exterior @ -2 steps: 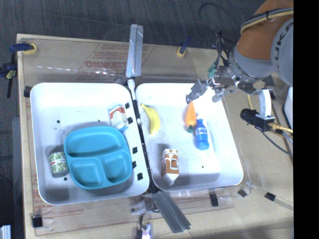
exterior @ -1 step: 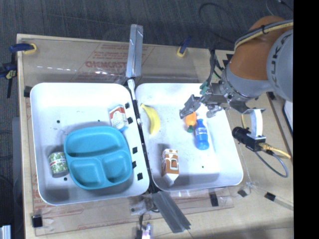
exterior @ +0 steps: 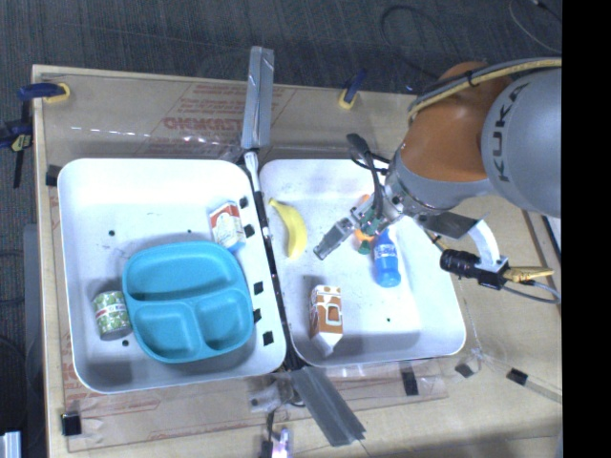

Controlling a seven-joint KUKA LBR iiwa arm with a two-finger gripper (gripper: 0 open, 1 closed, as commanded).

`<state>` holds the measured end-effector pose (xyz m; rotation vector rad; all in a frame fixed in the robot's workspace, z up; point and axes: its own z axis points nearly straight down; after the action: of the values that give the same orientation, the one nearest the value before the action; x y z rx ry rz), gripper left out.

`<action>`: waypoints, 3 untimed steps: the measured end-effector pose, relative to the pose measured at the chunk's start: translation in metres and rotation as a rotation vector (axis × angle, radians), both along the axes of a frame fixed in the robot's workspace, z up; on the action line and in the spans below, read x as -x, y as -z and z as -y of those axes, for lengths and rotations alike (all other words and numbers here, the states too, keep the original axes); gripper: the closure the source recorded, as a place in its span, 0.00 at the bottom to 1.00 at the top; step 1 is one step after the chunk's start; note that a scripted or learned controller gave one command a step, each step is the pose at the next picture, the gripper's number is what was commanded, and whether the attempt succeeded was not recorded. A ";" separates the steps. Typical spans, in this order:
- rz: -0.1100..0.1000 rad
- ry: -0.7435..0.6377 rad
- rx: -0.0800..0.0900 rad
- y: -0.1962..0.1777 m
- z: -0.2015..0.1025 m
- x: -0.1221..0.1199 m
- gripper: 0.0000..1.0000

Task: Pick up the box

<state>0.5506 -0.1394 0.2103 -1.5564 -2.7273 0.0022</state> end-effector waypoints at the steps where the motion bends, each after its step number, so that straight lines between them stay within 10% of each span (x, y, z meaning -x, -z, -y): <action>1: 0.001 -0.002 0.002 -0.011 0.001 -0.001 1.00; 2: 0.004 0.272 0.001 -0.111 -0.006 0.020 1.00; 3: -0.002 0.468 0.001 -0.103 -0.018 0.053 1.00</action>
<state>0.4973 -0.1215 0.3134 -2.1451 -2.2917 0.0045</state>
